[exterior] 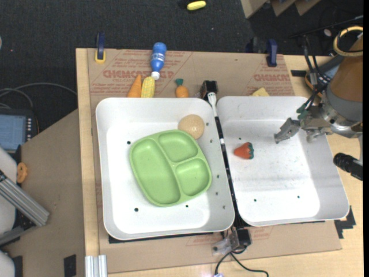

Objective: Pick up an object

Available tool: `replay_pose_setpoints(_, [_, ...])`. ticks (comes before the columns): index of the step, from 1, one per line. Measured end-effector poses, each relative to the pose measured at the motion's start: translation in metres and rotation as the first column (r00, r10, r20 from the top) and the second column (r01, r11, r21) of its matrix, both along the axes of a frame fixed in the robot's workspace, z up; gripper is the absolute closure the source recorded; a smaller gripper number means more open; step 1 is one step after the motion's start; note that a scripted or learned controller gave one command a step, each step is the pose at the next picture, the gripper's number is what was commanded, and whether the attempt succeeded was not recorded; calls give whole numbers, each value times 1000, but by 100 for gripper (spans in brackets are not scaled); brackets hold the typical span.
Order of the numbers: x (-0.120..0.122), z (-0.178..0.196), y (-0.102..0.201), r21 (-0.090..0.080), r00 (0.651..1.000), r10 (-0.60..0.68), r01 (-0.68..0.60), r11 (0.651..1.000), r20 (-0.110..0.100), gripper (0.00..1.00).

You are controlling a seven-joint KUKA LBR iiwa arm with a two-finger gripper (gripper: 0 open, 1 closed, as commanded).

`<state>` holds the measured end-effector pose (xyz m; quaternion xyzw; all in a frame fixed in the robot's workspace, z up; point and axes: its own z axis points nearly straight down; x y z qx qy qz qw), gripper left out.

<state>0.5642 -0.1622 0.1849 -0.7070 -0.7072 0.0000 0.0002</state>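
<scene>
A small red strawberry-like toy [244,150] with a green tip lies in the left part of the right bin [288,206]. My gripper [299,131] hovers over the upper right of that bin, to the right of the toy and apart from it. Its fingers [285,131] stand open with nothing between them. In the left bin [115,154] a green divided plate [170,166] lies near the middle. A tan round object [191,125] rests at the plate's upper right edge.
On the board behind the bins lie a blue-and-white bottle [157,59], a corn cob [148,86], an orange carrot [134,88], a smaller carrot [181,89] and a black part [209,89]. A yellow item [196,5] lies on the dark floor beyond.
</scene>
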Motion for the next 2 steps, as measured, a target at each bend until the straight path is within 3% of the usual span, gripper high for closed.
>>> replay_pose_setpoints(1, [18,-101,33,4,1000,4,-4,1000,-8,0])
replay_pose_setpoints(2, [67,-100,70,-1,1000,5,-5,1000,6,0])
